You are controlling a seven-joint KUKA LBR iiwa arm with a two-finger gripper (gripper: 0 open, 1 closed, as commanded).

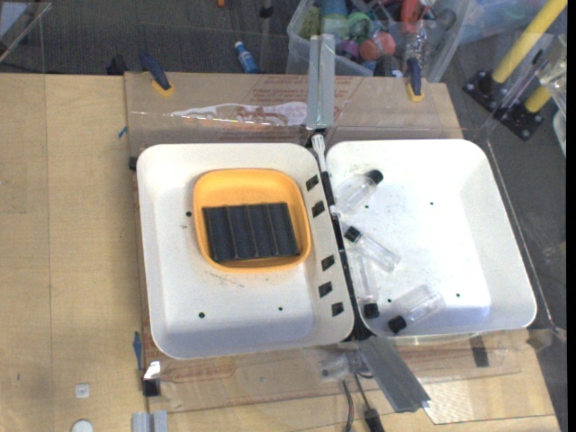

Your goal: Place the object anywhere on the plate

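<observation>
Left bin holds orange plate w/ black ridged block on it; tool state: can't tell.

You look down at a slant from one fixed camera above the bench, far enough back that both white bins fit, with floor clutter beyond its far edge.

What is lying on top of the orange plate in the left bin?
A dark ribbed rectangular object lies on the orange plate, covering most of its floor, which cannot be seen beneath.
</observation>
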